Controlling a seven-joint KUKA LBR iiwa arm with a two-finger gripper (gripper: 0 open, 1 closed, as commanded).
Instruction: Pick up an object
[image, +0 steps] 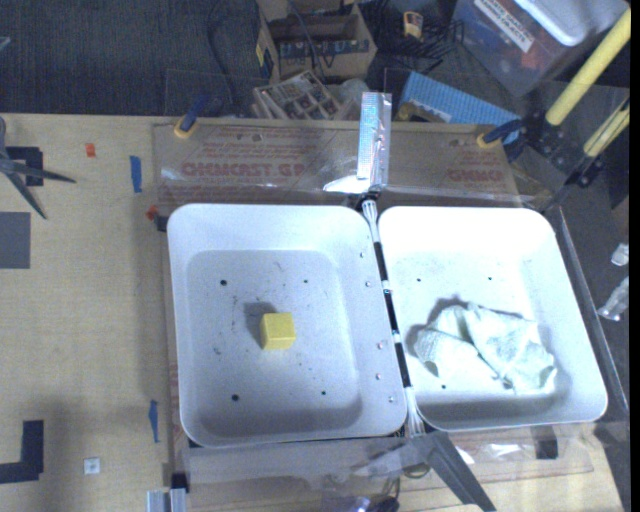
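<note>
1. A small yellow foam-like cube sits near the middle of the left shallow white plastic bin.
2. A crumpled white cloth lies in the right white bin, towards its near side.
3. From where I stand, I cannot tell the end effector's state.
4. Likely trouble: the cube could skid aside under an off-centre pinch; the limp cloth could slip free if only a fold is caught.

Faint red lettering behind the bins
I see red print on the clear panel at the far edge, too washed out for me to read any word with certainty
</note>
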